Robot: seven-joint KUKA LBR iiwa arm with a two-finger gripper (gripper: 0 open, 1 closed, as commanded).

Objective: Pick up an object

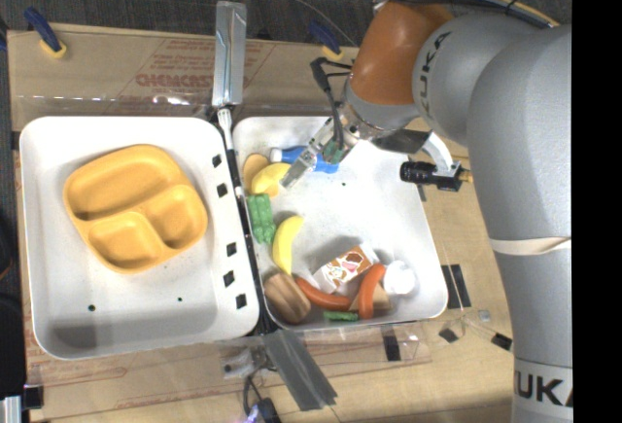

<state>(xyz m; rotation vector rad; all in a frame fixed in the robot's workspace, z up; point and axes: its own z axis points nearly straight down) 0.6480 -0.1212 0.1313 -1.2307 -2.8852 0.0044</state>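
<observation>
- Lemon point(268, 179), a small yellow toy fruit, is lying at the far left corner of the right bin point(413, 217), just beside the divider and a green piece point(260, 217).
- The pincer point(309, 158) is hovering just right of it; whether it is spread or pressed together, I cannot tell.
- It is probably light, stiff and smooth plastic, likely slipping if pinched off-centre, so gripping across its middle is looking wisest.
- A banana point(285, 243) and other toy food are crowding the near side.
- The left bin point(49, 304) is carrying a yellow tray point(136, 207); both bins are sitting on a cardboard-covered tabletop point(117, 61).
</observation>
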